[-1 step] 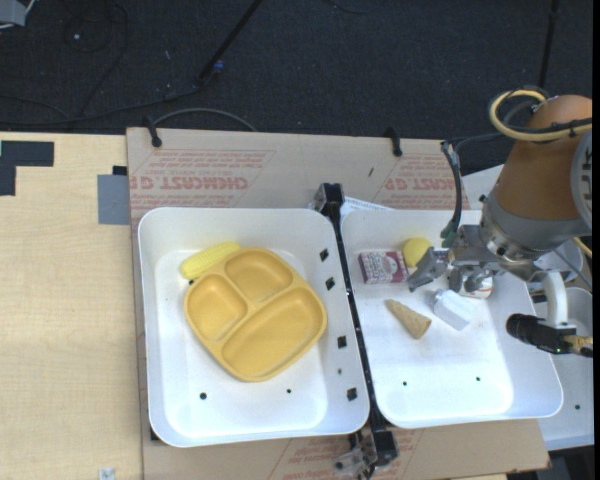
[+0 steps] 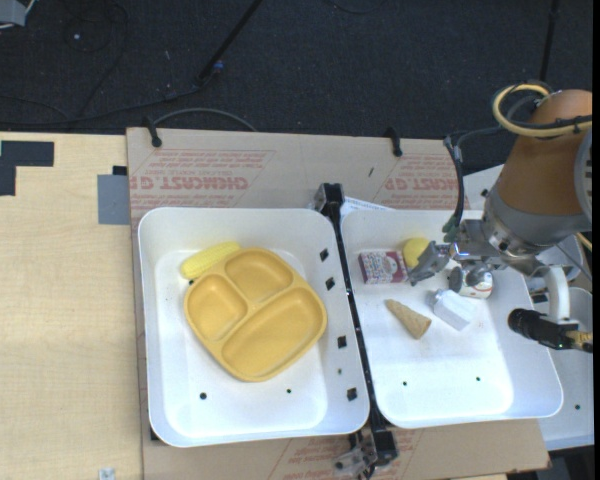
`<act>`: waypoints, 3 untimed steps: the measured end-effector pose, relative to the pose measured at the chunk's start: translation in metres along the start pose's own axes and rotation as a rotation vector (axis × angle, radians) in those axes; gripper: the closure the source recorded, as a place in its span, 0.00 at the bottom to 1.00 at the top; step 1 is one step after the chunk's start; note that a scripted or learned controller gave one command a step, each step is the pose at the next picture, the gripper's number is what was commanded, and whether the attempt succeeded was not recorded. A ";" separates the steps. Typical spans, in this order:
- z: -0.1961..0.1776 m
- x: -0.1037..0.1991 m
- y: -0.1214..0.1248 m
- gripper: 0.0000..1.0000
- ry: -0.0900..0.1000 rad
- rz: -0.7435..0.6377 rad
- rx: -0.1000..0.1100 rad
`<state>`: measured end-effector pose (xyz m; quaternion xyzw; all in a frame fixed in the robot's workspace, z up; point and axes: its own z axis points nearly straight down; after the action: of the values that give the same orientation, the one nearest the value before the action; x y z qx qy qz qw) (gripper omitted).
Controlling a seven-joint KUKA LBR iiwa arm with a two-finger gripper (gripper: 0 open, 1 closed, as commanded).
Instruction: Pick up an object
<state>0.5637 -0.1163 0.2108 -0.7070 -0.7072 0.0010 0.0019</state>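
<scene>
My gripper point(image 2: 450, 276) hangs over the right bin point(image 2: 480, 393), near its far right side, open with nothing between its fingers. Just below it in the view lies a white-grey block point(image 2: 453, 310). A tan wedge point(image 2: 408, 318) rests to the left of that block. A yellow ball point(image 2: 414, 250) and a small pink-and-white packet point(image 2: 381, 266) lie left of the gripper, near the bin's far wall.
The left bin point(image 2: 170, 388) holds a yellow divided plate point(image 2: 255, 313) and a yellow banana-like piece point(image 2: 208, 259) at the plate's far left. A black divider point(image 2: 345, 298) separates the two bins. Cardboard lies under both.
</scene>
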 end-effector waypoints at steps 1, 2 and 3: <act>0.063 -0.005 -0.001 0.00 0.001 0.001 0.005; 0.108 0.001 -0.005 0.00 0.001 0.000 0.003; 0.113 0.000 0.001 0.00 -0.003 0.002 -0.017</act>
<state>0.5639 -0.1158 0.0980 -0.7078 -0.7064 -0.0038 -0.0050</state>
